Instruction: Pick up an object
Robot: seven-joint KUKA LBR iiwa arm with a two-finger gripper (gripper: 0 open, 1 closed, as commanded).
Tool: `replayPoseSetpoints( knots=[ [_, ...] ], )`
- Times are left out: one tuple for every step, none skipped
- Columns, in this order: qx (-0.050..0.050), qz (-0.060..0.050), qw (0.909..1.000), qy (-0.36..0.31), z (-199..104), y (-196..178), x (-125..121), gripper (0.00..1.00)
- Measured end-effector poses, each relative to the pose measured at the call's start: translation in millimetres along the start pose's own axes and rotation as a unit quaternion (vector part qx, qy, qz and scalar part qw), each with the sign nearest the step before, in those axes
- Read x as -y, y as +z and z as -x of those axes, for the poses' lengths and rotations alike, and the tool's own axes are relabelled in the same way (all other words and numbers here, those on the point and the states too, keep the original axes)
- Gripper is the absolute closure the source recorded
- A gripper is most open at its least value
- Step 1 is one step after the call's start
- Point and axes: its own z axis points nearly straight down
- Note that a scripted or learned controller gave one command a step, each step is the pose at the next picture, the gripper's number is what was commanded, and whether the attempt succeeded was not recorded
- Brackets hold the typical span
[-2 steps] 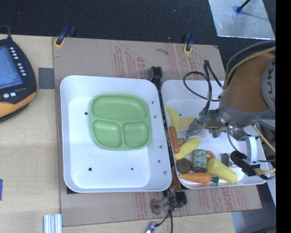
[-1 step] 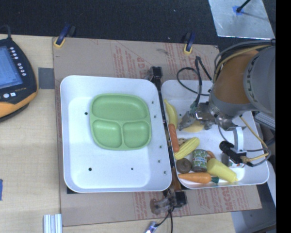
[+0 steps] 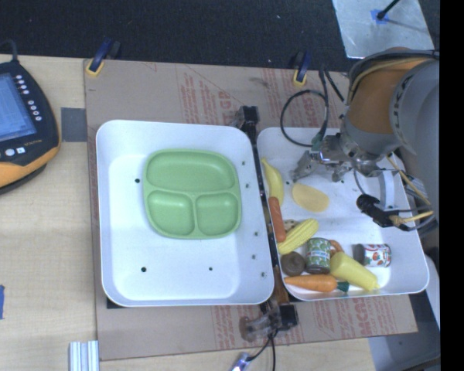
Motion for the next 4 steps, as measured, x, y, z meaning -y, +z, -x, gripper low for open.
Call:
replayPoseSetpoints(
  knots=[
    [0.001,-0.001,1.0000,0.000,-22.6,0.9,54.9,0.00],
    [0.000,0.000,1.0000,0.001,18.9,0.2,26.5,0.00],
    [0.000,-0.001,1.0000,0.000,-18.6,0.9,86.7,0.00],
    [0.000,0.000,1.0000,0.001,-9.7,-10.3,-17.7,0.00]
  ],
)
